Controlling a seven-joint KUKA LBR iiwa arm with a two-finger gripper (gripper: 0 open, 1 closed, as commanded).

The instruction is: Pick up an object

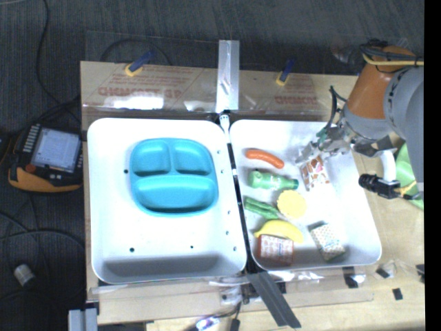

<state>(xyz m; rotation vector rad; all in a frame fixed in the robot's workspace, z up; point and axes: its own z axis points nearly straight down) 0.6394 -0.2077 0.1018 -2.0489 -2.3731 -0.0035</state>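
The right bin [362,212] holds several items: an orange-red sausage [265,158], a green bottle [271,181] on its side, a green pod [260,207], a yellow disc [291,203], a banana [280,229], a brown can [275,249], a patterned small box [326,241] and a red-and-white packet [315,172]. My gripper [318,143] reaches in from the upper right and hangs low at the bin's far right part, just above the packet's top end. Whether it touches the packet is unclear.
The left bin [110,240] carries a blue divided plate [172,174]. A raised wall [234,185] separates the two bins. The arm's orange band [367,92] stands over the right bin's far corner. A black fitting [377,183] sits at the right rim.
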